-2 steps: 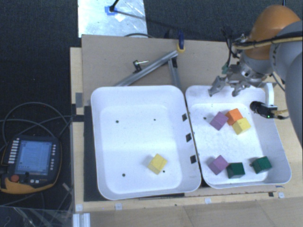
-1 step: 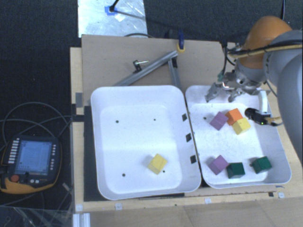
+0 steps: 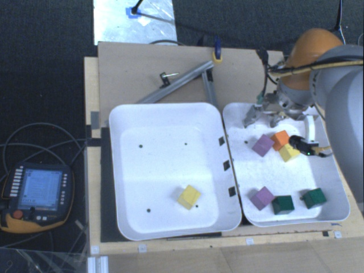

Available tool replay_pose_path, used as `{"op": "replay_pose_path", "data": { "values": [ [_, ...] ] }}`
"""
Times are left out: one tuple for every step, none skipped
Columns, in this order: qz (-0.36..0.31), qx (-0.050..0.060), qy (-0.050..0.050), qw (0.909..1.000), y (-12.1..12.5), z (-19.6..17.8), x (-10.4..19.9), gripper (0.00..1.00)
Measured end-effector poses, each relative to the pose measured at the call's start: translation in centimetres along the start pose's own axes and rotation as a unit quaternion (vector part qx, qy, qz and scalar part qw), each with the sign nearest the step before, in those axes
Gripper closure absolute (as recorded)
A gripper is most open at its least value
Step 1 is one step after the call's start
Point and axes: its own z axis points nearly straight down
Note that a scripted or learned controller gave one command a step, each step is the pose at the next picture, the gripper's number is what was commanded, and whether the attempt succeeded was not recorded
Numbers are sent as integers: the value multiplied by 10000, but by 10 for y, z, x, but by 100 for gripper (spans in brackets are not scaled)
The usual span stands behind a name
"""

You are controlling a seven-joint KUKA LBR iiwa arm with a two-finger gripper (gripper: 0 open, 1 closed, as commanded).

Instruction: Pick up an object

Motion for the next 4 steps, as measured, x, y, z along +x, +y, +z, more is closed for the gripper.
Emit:
{"op": "replay_pose_path", "data": {
  "values": [
    [-15,-34,-9,10000,2,-14,0,100],
    [-5,-42,0,10000,3,-60,4,100],
    [1,-44,-2,10000,-4,-111,5,100],
    [-4,-35,1,10000,-2,-141,5,100]
  ]
}}
